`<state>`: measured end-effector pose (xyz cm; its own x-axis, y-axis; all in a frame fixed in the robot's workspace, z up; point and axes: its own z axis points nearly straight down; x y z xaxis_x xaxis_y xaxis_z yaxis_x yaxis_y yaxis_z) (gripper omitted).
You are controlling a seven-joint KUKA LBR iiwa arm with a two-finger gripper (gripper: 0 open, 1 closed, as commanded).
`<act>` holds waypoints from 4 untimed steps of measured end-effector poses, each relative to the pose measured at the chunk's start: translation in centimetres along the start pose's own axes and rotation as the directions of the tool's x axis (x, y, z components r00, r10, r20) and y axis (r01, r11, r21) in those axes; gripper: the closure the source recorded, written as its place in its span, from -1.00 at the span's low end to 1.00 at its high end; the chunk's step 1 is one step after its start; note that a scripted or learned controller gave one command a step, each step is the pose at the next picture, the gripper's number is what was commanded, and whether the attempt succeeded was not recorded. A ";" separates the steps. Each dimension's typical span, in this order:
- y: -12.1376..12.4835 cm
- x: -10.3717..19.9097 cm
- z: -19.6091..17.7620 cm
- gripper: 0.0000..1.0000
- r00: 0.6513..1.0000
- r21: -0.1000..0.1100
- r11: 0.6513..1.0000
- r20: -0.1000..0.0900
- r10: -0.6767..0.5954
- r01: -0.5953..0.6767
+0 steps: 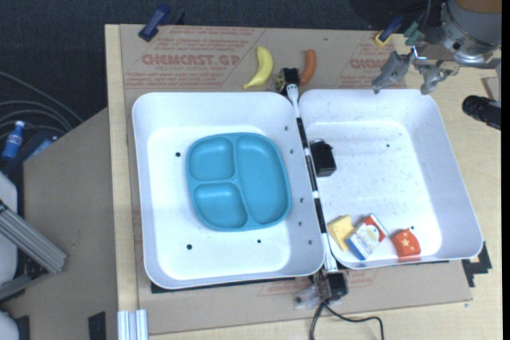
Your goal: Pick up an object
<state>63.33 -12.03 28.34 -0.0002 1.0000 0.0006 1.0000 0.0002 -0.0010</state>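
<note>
Overhead, my arm hangs above the far edge of the right bin (446, 131), my gripper (406, 76) spread open and holding nothing. Three objects lie at that bin's near edge: a yellow piece (341, 232), a small carton (366, 237), a red piece (406, 244). One blue divided plate (237, 181) sits in the left bin (159, 131).

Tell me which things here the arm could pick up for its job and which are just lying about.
Job things:
gripper, open, above the right bin's far edge
yellow block, small carton and red block in the right bin

Lying about:
blue divided plate in the left bin
banana and orange toy on the bench behind the bins
</note>
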 end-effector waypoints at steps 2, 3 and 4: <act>-2.0 1.0 18.7 -1.00 1.000 -0.003 1.000 0.001 0.001 -0.001; -2.0 1.0 17.7 1.00 1.000 -0.004 1.000 0.001 0.001 -0.001; -1.9 1.1 16.7 1.00 1.000 -0.005 1.000 0.001 0.001 -0.001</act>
<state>61.38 -10.94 11.65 0.0011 1.0000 -0.0006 1.0000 -0.0011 0.0041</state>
